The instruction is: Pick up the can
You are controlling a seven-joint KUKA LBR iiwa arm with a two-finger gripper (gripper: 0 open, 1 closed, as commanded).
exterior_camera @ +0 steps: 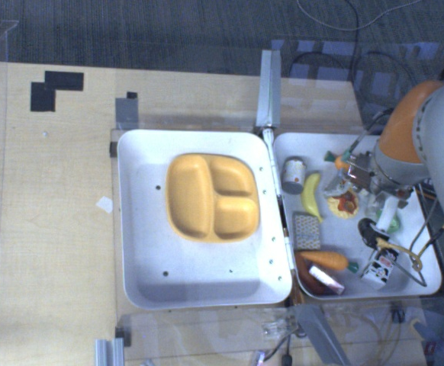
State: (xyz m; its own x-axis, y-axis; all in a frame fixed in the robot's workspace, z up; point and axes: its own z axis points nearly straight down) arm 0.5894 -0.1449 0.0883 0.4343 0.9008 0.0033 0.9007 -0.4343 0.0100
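**A:** Item one, the can (294, 172): appearance and place?

**B:** A small grey-silver metal cylinder with a pale round end face. It sits in the right bin (313, 145), at the far-left corner, just beside the banana (311, 194).

**A:** Orientation?

**B:** It appears to stand on end, long axis upright and round face up. At this size that is not certain.

**A:** What else is in the right bin?

**B:** The banana; a grey mesh pad (307, 231) near it; a carrot (325, 261) lying on a brown bowl (313, 280) at the near edge; a small dish of toy food (344, 204); and a white printed box (381, 265).

**A:** And the left bin (142, 265)?

**B:** One yellow divided tray (210, 197) with three compartments, set centrally.

**A:** The gripper (359, 175)?

**B:** It is over the right bin's far-right part, next to the dish and apart from the can. Whether it is open or closed cannot be told.
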